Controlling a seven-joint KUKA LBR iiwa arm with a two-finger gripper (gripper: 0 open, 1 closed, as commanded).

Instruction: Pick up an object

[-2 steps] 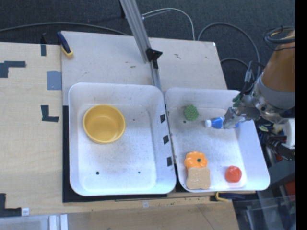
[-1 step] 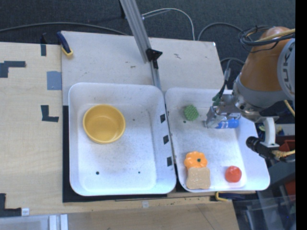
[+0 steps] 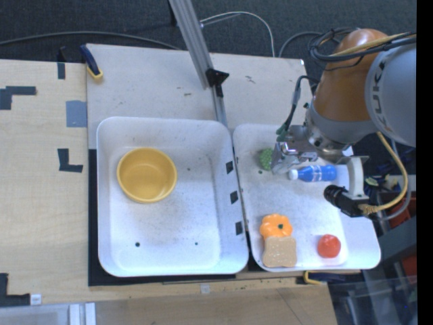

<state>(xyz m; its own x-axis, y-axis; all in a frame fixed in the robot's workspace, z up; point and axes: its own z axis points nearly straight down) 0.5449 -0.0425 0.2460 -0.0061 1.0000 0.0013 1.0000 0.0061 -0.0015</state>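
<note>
My gripper (image 3: 284, 161) hangs low over the back of the right bin (image 3: 308, 215), reaching in from the right. A small green broccoli-like piece (image 3: 266, 158) lies just left of it, touching or nearly touching. A blue and white bottle (image 3: 315, 174) lies on its side directly in front of the gripper. Near the bin's front edge sit an orange pumpkin-like piece (image 3: 276, 226), a tan slice of bread (image 3: 279, 252) and a red ball-like piece (image 3: 329, 246). A yellow bowl (image 3: 146, 174) stands in the left bin (image 3: 169, 249).
A slanted grey metal pole (image 3: 193, 32) runs from the top of the view down to the ridge between the bins. Black cables loop at the back right. A yellow and blue clip (image 3: 91, 62) lies at the bench's back left.
</note>
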